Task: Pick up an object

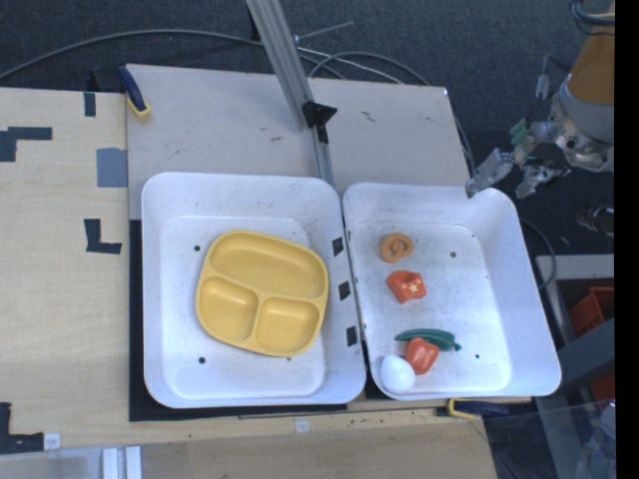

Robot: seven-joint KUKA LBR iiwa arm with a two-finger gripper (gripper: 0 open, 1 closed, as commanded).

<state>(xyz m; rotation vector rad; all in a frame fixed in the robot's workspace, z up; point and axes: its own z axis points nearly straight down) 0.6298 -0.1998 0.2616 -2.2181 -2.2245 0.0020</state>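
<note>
The arm hangs off the far right corner of the right bin, outside its rim, with the gripper pointing toward that corner. Nothing sits between its prongs, so it holds nothing; how far apart they stand I cannot tell from here, since they are small and blur into the dark floor.

By my reading this is the approach step: no object has been chosen by contact yet, and everything lies untouched. Taking the right bin as the landmark, four candidates rest along its left half: a small brown ring-shaped piece toward the far end, a red chunk just nearer than it, then a red pepper with a green stem, and a white egg-like ball in the near left corner, touching the wall.

The next move calls for swinging in over the bin wall and coming down on one item. The red chunk looks the easiest, standing apart from the rest; the ball is crowded by the corner and the pepper.

To the left of the right bin, the second bin holds a yellow divided plate. The arm's upper part is cut off at the frame edge.
</note>
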